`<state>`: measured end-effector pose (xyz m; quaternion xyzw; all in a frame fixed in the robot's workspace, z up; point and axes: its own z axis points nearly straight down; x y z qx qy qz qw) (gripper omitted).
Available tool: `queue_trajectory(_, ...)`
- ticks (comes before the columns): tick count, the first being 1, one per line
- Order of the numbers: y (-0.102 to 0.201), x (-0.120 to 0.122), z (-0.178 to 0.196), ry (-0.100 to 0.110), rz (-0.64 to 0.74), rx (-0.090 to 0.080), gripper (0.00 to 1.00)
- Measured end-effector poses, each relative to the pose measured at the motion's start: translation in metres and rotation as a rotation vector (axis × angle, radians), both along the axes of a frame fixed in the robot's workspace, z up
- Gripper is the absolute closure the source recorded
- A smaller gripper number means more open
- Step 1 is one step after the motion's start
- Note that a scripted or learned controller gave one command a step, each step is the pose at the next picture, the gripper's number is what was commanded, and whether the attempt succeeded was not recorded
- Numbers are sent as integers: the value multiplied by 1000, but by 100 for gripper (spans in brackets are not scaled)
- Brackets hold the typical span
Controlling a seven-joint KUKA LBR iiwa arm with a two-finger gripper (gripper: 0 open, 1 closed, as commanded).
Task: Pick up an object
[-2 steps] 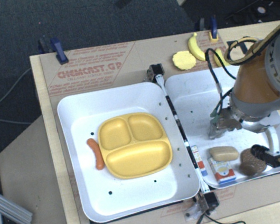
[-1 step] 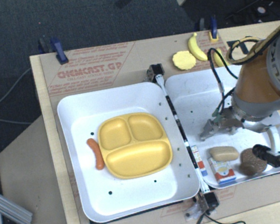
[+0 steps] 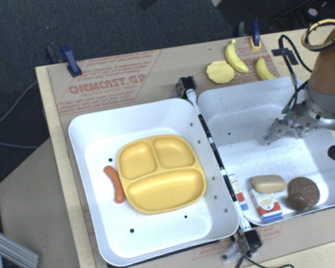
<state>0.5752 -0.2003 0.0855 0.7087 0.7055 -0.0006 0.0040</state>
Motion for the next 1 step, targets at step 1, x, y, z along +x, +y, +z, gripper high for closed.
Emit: queue_trajectory(1, 25, -101, -2, 14, 1, 10, 0)
